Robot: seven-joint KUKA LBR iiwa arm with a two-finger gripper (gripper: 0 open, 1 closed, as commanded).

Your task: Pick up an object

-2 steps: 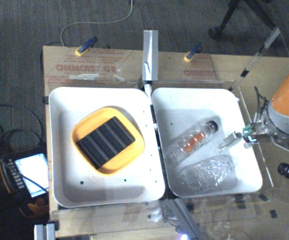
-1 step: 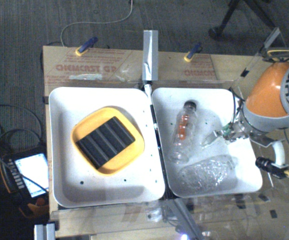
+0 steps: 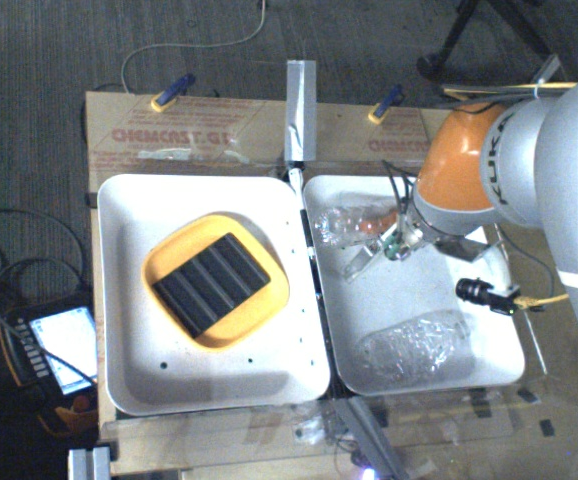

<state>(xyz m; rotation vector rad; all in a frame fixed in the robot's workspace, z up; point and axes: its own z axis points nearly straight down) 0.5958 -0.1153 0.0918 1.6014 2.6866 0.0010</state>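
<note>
Yellow dish (image 3: 217, 281) in left bin (image 3: 129, 218); gripper (image 3: 397, 240) over right bin (image 3: 509, 363).

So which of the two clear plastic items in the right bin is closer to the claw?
The clear bottle at the bin's far end, right beside the claw. The crumpled clear plastic lies apart, at the near end.

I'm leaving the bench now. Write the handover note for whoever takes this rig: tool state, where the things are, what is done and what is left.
Tool: low in the right bin, at its upper part, over a clear plastic bottle; a grip cannot be confirmed.
Left bin: a yellow tray with a black ridged insert, lying flat.
Right bin: the clear bottle near the top, a crumpled clear plastic piece near the bottom.
Done: the arm is down at the bottle.
Left: nothing seen lifted; the pick remains to be made.
</note>
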